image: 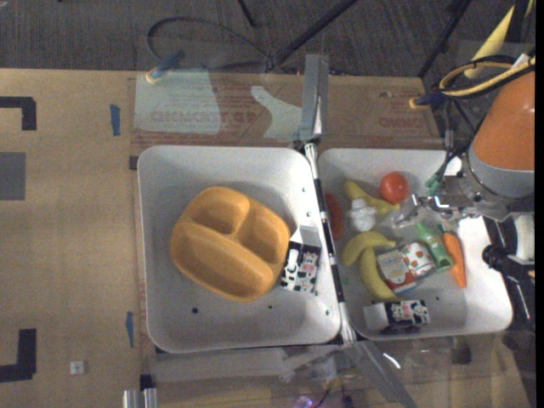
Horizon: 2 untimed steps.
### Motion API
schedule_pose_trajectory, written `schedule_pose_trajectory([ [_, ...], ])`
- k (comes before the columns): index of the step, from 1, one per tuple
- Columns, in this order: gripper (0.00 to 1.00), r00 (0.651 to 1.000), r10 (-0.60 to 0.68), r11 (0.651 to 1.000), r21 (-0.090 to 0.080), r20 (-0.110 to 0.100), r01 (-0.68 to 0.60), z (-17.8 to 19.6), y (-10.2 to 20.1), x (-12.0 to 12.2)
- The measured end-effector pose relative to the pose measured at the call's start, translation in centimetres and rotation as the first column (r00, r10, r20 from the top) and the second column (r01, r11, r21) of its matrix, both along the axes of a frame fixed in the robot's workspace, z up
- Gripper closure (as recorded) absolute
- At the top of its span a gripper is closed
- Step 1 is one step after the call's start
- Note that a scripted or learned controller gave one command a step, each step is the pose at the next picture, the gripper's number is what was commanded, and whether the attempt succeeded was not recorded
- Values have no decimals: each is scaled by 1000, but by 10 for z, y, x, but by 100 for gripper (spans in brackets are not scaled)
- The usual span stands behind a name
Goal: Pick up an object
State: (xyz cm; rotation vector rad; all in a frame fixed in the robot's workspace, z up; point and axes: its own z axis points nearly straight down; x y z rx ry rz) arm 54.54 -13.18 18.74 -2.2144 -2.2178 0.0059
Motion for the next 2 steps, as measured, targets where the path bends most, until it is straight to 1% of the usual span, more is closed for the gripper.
schedule_pose_trajectory([
  [1, 0, 984, 177, 984, -7, 23, -177, -86, -14, -22],
  [2, 100, 984, 174, 985, -13, 27, -174, -75, -16, -21],
])
